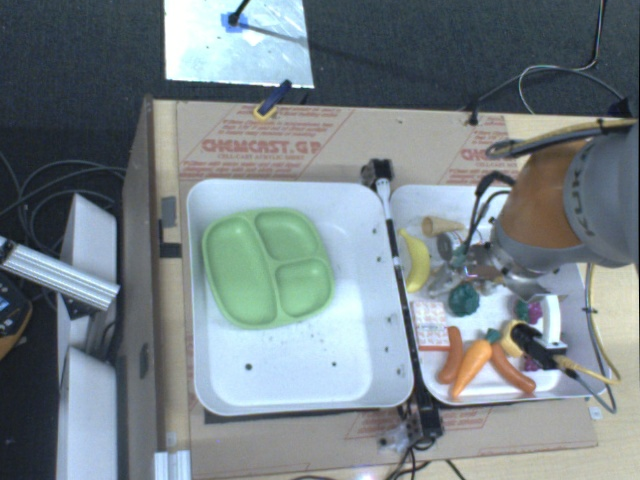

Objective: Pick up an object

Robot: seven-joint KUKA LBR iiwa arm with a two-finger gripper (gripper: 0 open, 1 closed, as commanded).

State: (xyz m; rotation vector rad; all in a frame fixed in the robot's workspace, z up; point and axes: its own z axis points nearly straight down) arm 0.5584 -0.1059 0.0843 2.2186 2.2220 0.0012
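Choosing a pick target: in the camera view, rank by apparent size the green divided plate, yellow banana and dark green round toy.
1. Green divided plate
2. Yellow banana
3. Dark green round toy, partly under the gripper, so unsure.

A robotics lab: a cardboard-topped counter [300, 133] bearing two white bins [300, 388], loose cables [560, 73] at two o'clock, and aluminium rail [60, 273] at nine o'clock on dark carpet.
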